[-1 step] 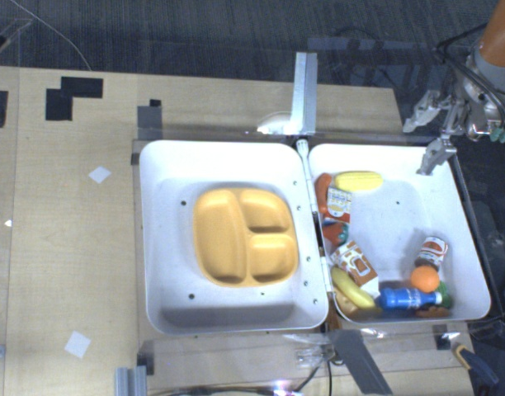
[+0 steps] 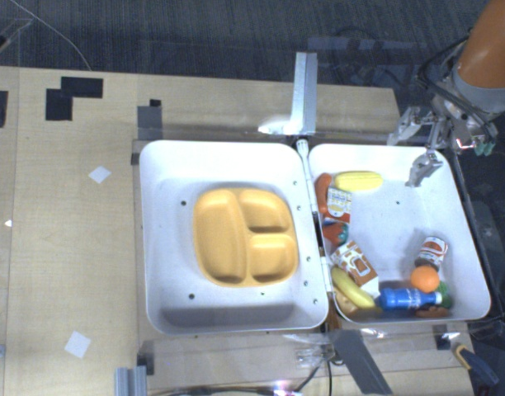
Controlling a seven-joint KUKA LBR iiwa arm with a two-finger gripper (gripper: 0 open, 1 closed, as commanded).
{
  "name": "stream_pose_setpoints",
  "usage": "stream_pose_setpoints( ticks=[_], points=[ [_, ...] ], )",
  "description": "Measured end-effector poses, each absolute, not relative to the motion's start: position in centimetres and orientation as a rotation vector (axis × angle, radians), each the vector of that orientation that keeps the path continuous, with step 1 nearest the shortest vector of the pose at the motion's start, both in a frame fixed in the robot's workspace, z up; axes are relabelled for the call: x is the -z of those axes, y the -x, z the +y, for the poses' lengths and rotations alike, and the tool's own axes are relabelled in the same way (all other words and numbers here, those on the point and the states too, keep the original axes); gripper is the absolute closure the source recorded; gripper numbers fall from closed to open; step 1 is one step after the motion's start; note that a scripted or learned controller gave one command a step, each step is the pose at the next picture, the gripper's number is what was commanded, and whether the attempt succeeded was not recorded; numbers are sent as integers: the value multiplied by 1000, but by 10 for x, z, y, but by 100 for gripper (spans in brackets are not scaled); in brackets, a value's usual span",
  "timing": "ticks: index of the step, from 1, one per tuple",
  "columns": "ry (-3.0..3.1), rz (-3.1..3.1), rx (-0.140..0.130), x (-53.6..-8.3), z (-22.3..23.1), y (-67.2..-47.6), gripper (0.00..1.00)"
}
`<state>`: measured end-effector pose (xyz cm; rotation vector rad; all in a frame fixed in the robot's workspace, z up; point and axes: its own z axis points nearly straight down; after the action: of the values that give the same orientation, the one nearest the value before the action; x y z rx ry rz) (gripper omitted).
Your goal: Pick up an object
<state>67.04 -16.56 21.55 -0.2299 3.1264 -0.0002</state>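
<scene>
My gripper [image 2: 416,148] hangs over the far right corner of the right bin [image 2: 401,221], open, with nothing between its fingers. Below it in that bin lie a yellow oblong toy [image 2: 358,181], a red packet with a label [image 2: 336,201], a small printed carton [image 2: 355,262], a banana [image 2: 351,289], a blue bottle [image 2: 406,298], an orange ball [image 2: 425,279] and a red-and-white can [image 2: 433,251]. The closest of these to the gripper is the yellow oblong toy, down and to its left. All objects rest on the bin floor, apart from the gripper.
The left bin [image 2: 166,221] holds a yellow divided tray [image 2: 244,236]. A metal post [image 2: 305,93] stands at the far end of the wall between the bins. The right bin's middle and far right floor is bare white.
</scene>
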Motion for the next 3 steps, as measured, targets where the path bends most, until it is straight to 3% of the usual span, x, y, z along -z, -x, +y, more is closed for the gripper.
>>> stream_pose_setpoints(
  ticks=[1,2,3],
  points=[
    [87,3138,-3,-122,-195,-669,0],
    [-123,3146,-2,-88,-115,-668,0],
    [-115,3115,5,-104,-115,-675,100]
  ],
)
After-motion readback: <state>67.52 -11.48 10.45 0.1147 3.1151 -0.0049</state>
